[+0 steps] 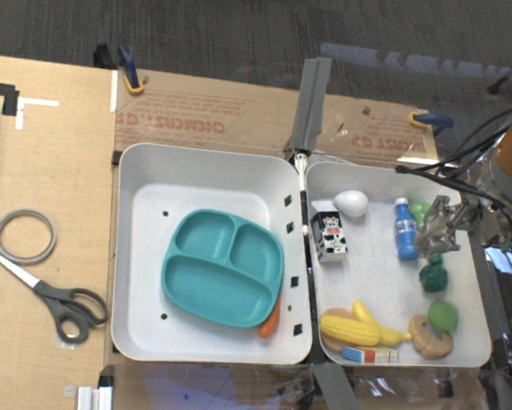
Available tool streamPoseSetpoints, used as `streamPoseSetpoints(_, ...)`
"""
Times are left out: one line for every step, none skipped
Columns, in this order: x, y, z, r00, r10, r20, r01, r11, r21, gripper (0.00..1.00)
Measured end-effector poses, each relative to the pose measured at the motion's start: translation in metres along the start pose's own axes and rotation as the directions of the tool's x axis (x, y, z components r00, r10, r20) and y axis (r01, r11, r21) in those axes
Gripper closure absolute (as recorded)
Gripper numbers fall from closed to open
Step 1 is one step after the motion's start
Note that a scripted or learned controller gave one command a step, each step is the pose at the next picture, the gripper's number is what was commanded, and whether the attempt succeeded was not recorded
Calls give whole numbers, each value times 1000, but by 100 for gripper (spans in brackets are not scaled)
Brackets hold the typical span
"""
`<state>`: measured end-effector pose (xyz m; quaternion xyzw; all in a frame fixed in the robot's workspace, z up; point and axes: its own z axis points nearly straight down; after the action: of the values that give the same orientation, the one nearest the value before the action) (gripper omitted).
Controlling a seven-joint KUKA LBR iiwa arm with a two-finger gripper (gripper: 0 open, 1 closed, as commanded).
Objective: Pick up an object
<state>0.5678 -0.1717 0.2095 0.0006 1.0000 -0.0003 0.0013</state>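
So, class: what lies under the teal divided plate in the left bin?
An orange carrot-like piece pokes out from beneath the teal plate at its lower right edge. The rest of it, and anything else underneath, is covered by the plate.

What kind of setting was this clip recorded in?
Likely a robotics lab bench: two white bins of toy objects sit on taped cardboard, with scissors and a tape roll nearby, and grey office carpet behind.

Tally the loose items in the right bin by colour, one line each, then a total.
White: 2, egg, cow-print box
Blue: 1, bottle
Green: 2, dark piece, ball
Yellow: 2, corn, banana
Tan: 1
Red-white tube: 1
Total: 9
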Motion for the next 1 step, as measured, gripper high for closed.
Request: streamPoseSetpoints(24, -15, 117, 996, 94, 0, -94, 996, 0, 0)
